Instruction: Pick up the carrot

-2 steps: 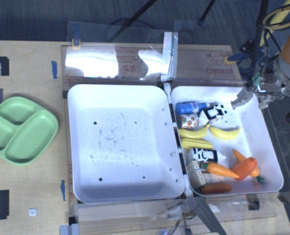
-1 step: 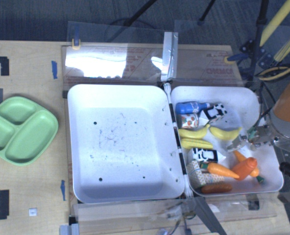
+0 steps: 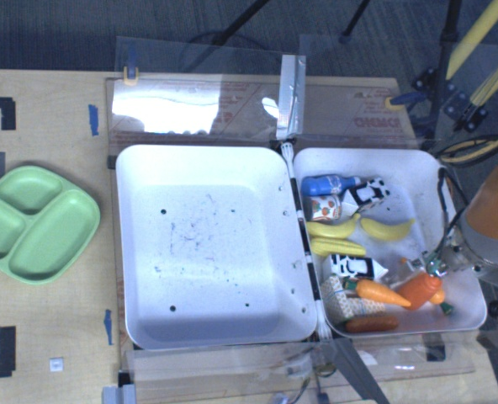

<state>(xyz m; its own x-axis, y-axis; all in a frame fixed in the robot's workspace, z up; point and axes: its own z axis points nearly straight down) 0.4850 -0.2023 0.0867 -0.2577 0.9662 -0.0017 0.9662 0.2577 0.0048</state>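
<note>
Beside the carrot (image 3: 382,292), the gripper (image 3: 431,265)

- Right bin (image 3: 463,314): white.
- Carrot (image 3: 382,292), near its front wall: orange.
- Second, fatter carrot-like item (image 3: 421,289) just right of it: orange, green tip.
- Bananas (image 3: 333,234) behind the carrot: yellow.
- Can (image 3: 323,185) at the bin's back: blue.
- Two items (image 3: 356,266) in the bin: black-and-white pattern.
- Divided plate (image 3: 35,224), far left: pale green.
- Counter (image 3: 47,326): light wood, blue tape marks.
</note>
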